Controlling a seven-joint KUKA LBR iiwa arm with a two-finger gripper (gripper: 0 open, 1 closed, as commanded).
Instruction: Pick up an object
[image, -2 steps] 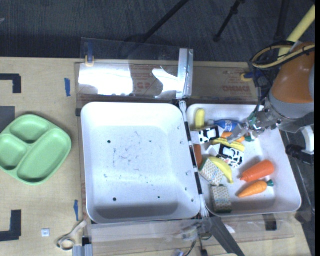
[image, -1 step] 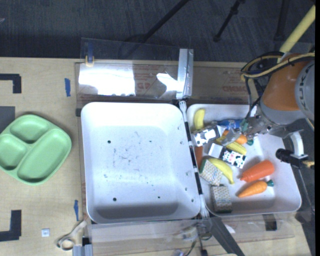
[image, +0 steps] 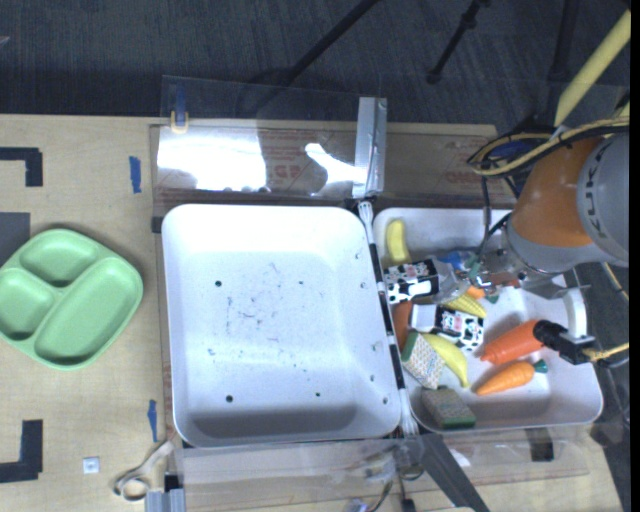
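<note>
L bin (image: 270, 250) – bare | R bin (image: 580, 400) – toys (image: 450, 330) | tray (image: 68, 297) – far L

The arm (image: 575, 205) reaches over the right bin (image: 580, 400), which holds two carrots (image: 510, 342), bananas (image: 397, 240), cow-patterned items (image: 412, 288) and a sponge (image: 447, 408). A green divided plate (image: 68, 297) rests on the bench (image: 80, 430).

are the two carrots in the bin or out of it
In. Both carrots lie inside the right bin, among the other toys, near its right side.
</note>
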